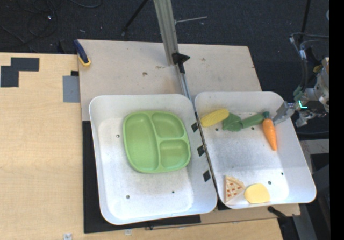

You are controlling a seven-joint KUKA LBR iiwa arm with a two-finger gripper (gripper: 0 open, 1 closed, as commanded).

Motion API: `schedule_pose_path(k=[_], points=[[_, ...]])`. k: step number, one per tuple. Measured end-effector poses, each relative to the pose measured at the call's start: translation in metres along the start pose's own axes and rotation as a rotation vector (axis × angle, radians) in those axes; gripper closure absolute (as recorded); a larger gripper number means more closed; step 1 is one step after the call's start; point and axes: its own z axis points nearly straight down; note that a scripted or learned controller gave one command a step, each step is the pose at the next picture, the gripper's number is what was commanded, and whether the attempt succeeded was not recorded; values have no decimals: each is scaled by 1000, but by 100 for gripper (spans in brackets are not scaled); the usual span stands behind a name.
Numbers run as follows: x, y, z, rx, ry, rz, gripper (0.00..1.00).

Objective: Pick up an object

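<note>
While the two-finger gripper (285, 111) hangs at the right bin's (301, 180) edge — finger state unclear — an orange plastic carrot (270, 134) lies just beside it.

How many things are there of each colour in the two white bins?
Green: 2, the plate in the left bin and the green toy in the right bin
Yellow: 2, the long yellow toy and the round yellow toy
Orange: 1, the carrot
Orange and red: 1, the pizza slice
Total: 6
</note>
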Motion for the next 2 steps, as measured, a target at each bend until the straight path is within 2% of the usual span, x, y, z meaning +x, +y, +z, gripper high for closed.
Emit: schedule_pose_path(k=[1, 2], points=[[0, 0, -1, -2, 0, 0, 0], [-3, -4, 44, 2, 1, 1, 0]])
